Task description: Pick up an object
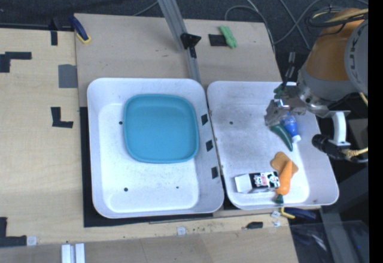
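My gripper [279, 114] hangs over the right part of the right bin [239, 136], reaching in from the right. Directly below it, touching or just under its tip, lies a blue and white tube-like object with a teal end [287, 130]. The view does not show whether the object is between the gripper's tips. Nearer the front of this bin lies an orange carrot-shaped toy [285, 172]. A small white and black box [257, 182] rests beside it to the left.
The left bin [103, 154] holds a large blue square plate [160, 128]. A grey metal pole [173, 10] slants down to the gap between the bins. A green piece [227, 36] lies on the bench behind, with cables at the back right.
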